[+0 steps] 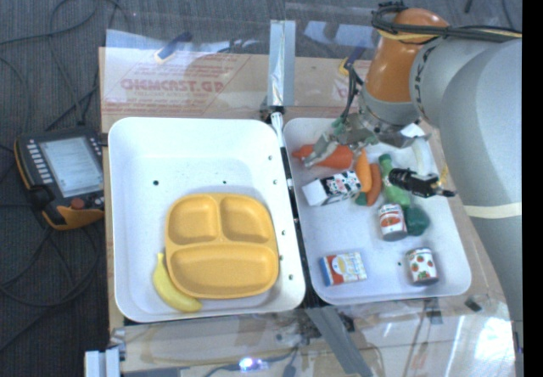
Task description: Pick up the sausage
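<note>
Sausage (333,156), reddish-orange, lies in the right bin (454,282) just beyond the cow-print carton (339,187), and it looks to be resting on the bin floor. You'll find the gripper (350,134) low over the clutter, just past the sausage from that carton; you cannot tell whether it is open or closed, or has hold of anything. A carrot (364,175) sits just right of the carton, and a small can (390,221) lies nearer you and right of it.

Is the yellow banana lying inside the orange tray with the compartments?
No, the banana lies on the left bin's white floor, tucked against the outside front-left edge of the orange tray.
</note>
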{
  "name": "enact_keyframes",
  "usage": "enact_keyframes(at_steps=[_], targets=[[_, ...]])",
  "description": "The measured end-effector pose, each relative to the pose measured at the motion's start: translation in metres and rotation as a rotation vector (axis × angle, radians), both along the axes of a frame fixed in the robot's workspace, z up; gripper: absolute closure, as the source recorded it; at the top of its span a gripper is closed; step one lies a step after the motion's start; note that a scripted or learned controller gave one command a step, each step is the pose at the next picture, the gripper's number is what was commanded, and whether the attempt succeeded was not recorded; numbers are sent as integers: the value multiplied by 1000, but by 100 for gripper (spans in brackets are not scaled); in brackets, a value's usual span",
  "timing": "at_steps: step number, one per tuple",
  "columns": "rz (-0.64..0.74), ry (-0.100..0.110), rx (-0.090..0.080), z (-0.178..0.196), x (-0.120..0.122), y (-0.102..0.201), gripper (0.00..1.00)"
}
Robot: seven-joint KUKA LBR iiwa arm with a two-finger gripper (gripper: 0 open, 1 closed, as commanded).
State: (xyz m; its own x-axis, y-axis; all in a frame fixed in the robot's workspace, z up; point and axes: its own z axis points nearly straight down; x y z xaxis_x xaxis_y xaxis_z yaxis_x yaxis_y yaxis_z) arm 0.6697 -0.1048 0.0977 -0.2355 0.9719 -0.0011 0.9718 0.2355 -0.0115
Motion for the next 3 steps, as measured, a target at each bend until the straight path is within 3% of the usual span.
enact_keyframes(at_steps=[1,2,3], targets=[[377,-7,5,84,-1,17,0],[317,-2,7,-6,-3,-15,0],[317,-2,8,-6,-3,-15,0]])
